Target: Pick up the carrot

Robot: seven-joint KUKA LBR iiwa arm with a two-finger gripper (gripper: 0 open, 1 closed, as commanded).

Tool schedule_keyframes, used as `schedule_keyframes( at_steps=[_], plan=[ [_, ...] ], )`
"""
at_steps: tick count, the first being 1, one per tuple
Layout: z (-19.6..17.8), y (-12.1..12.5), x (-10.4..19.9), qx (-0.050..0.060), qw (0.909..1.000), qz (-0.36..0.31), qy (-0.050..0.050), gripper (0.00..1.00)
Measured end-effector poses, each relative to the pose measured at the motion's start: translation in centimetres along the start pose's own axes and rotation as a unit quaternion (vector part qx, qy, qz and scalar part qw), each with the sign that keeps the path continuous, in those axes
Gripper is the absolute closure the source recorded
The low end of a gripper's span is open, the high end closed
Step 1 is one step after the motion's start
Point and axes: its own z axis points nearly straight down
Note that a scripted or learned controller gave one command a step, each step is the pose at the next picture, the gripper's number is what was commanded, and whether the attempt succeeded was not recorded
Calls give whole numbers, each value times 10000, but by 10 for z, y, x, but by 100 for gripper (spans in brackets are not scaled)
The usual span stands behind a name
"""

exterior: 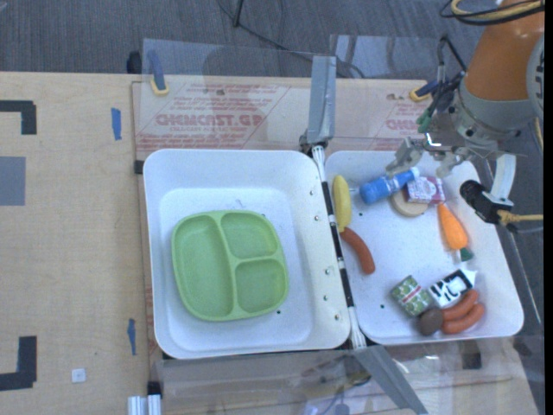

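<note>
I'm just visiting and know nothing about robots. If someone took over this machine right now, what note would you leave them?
Gripper: above the far edge of the right bin, near the blue bottle; nothing seen held.
Carrot: lying in the right bin, near its right side, apart from the gripper.
Green plate: in the left bin.
Done: nothing yet.
Left: reach the carrot, grip it, lift it.

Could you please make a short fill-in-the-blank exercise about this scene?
1. The carrot lies in the ____ bin.
2. The green plate has ____ compartments.
3. The banana lies beside the divider, and its colour is ____.

Missing words: right; three; yellow
</note>
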Motion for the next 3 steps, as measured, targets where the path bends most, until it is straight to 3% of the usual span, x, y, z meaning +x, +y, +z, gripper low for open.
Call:
schedule_keyframes(
  at_steps=[1,2,3],
  plan=[
    [38,-50,-47,-2,9992,-397,1,0],
    [-19,-73,-66,-18,9999,127,-7,0],
    [84,-67,-97,-3,9998,197,1,0]
  ],
)
